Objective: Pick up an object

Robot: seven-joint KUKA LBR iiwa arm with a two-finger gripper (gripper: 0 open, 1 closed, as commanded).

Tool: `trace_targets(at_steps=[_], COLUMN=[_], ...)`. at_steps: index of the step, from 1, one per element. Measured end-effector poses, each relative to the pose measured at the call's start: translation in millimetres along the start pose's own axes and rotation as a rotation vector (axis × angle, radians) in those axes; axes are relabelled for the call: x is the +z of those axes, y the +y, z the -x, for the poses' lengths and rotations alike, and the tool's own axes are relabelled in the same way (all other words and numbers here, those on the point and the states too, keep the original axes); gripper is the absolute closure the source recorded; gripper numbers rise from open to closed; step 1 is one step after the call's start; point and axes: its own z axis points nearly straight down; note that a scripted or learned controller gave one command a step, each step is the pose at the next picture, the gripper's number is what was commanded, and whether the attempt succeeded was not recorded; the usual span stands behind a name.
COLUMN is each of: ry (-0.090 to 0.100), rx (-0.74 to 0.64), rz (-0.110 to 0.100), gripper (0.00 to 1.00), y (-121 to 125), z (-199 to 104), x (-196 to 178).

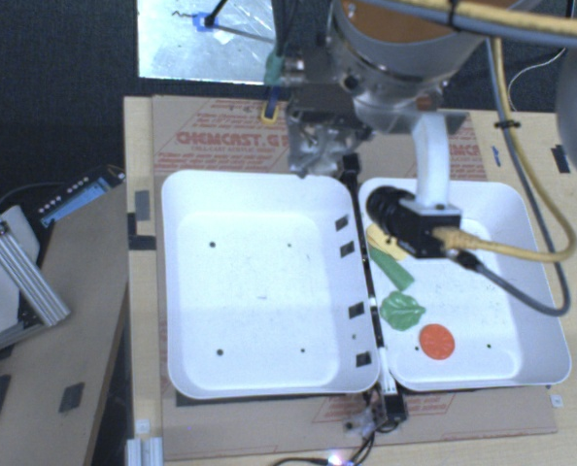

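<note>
- gripper (pixel 318 155) hangs just outside the right bin's (pixel 483 318) far corner, honestly can't tell if it's spread or closed
- orange disc (pixel 437 342), green leaf (pixel 402 311), green strip (pixel 395 270) and yellow piece (pixel 381 244) all lie inside that bin

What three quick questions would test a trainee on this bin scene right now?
1. True or false: the flat round orange disc lies in the left white bin.
2. Which thing lies nearest the orange disc? A. the crumpled green leaf-shaped piece; B. the long green strip; C. the yellow strip.
3. Fill in: the gripper hangs by the ____ (near/far) end of the seam between the two bins.

Key
1. False: it lies in the right white bin.
2. A.
3. Far.
</note>
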Motion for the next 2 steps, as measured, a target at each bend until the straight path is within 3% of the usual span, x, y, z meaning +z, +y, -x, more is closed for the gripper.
trace_targets(at_steps=[2], ry=[-0.001], rx=[0.002], rz=[0.0], gripper=[1.0], y=[0.8], z=[-13.4], x=[0.1])
